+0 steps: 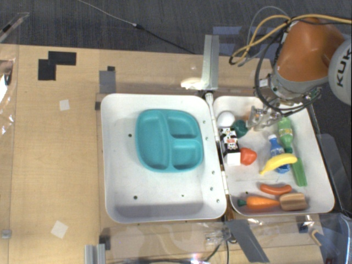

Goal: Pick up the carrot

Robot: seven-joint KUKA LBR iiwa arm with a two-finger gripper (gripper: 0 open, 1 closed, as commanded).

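You had the carrot (pixel 262 203) lying flat along the near edge of the right bin (pixel 324 194), its tip close to the bin's near-left corner. A brown block (pixel 293 202) touched its right end, and a red sausage (pixel 276 190) lay just beyond it. Left of the sausage, a patch of bare bin floor stayed open beyond the carrot. Farther beyond were a banana (pixel 278 163), a blue bottle (pixel 275 146), a green bottle (pixel 285 132) and a tomato (pixel 248 157). The gripper (pixel 262 117) hung at the far end of the bin, well apart from the carrot, beside a teal item (pixel 240 128) and a white ball (pixel 225 117); you could not tell how its fingers stood. Left of the carrot, past the shared rim, the left bin (pixel 115 164) held a teal tray (pixel 169 139) with bare floor around it.
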